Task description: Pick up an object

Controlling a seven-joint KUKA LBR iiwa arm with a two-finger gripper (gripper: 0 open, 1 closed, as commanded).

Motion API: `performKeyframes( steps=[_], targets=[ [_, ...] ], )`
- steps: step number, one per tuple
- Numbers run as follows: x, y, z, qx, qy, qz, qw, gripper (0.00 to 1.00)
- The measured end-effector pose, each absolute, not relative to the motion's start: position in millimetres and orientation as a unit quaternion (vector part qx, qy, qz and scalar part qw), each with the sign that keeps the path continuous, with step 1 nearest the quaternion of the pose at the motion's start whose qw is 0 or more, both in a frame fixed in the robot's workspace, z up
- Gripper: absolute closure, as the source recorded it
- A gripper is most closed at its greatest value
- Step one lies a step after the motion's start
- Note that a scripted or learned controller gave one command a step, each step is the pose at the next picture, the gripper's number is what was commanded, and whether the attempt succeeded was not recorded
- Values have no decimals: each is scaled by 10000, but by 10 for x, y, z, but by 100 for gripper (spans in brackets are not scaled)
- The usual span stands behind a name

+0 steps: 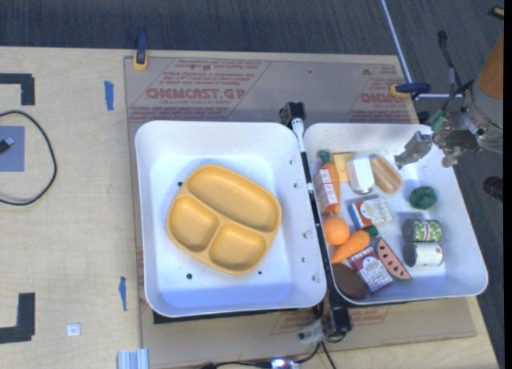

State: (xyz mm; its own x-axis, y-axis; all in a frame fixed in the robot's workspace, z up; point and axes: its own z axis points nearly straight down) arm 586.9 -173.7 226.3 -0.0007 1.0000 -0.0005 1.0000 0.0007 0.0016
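Observation:
The right bin [472, 267] holds several toy foods. Among them are a hot dog bun [386, 175], a green broccoli [422, 196], a green-labelled can [426, 231], a white cylinder [429, 255], a watermelon slice [394, 260], an orange [336, 231] and a carrot [353, 245]. My gripper [432, 151] hangs over the bin's back right part, just right of and behind the hot dog bun. It is open, with nothing between its fingers [413, 150].
In the left bin [152, 199] lies a yellow divided plate [223, 217]. More items crowd the right bin's left side: an orange packet [326, 189], a small carton [372, 211], a red box [370, 270] and a brown disc [350, 282]. Clamps [408, 88] sit behind the bins.

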Motion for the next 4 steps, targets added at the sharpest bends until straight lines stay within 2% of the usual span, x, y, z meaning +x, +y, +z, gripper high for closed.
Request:
performKeyframes(
  steps=[1,2,3,4],
  targets=[
    [5694,-1988,1007,7066,7076,8,15,0],
    [5400,-1242,861,7065,7077,14,4,0],
    [5417,-1253,973,7071,7070,26,38,100],
    [5416,-1254,972,7072,7070,25,37,0]
  ],
)
